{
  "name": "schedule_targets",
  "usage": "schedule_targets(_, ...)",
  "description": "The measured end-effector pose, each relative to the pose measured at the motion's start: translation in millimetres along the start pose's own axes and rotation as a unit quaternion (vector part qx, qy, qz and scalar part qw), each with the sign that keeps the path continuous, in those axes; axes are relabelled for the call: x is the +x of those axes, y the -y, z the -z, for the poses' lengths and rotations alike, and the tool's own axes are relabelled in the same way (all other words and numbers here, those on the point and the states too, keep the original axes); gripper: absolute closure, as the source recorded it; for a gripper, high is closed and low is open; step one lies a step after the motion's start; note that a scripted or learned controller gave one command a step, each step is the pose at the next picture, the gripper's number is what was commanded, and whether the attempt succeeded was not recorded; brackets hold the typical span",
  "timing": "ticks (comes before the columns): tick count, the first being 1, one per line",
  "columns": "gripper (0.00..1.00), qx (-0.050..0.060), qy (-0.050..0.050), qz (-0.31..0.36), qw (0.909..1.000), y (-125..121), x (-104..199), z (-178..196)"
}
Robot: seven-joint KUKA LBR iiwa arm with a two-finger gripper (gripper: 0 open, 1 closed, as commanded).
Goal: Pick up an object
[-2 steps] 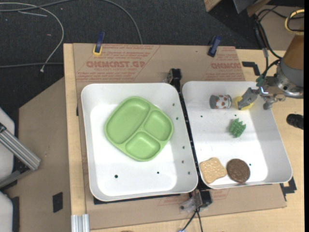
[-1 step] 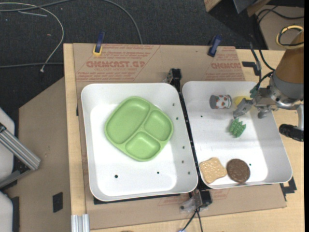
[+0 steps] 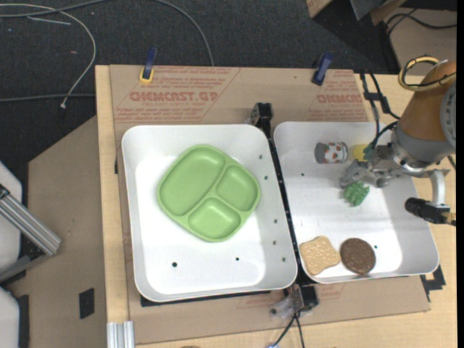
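Note:
The right bin (image 3: pixel 406 230) holds several small objects. A green knobbly toy (image 3: pixel 355 193) lies near the bin's middle. A small grey and red can-like toy (image 3: pixel 330 151) lies at the back left. A tan cracker (image 3: pixel 319 255) and a round brown cookie (image 3: pixel 357 256) lie side by side at the front. My gripper (image 3: pixel 362 175) hangs just above and behind the green toy, at the end of the grey and orange arm (image 3: pixel 424 122) that comes in from the right. I cannot make out whether it touches the toy.
The left bin (image 3: pixel 145 216) holds a green divided plate (image 3: pixel 209 192) at its middle. A black latch (image 3: pixel 262 113) sits between the bins at the back. A yellow piece (image 3: pixel 360 151) lies near the can-like toy. Cables run along the bench's right side.

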State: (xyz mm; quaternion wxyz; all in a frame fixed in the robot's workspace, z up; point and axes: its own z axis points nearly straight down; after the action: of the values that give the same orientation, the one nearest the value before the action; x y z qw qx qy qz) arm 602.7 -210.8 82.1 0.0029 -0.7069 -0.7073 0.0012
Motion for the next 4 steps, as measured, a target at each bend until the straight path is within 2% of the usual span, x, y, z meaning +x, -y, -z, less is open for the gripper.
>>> schedule_targets(1, 1.0, -0.004, 0.001, 0.0, 1.0, -2, 0, 15)
schedule_targets(4, 1.0, -0.006, 0.002, 0.0, 1.0, -9, -7, 171)
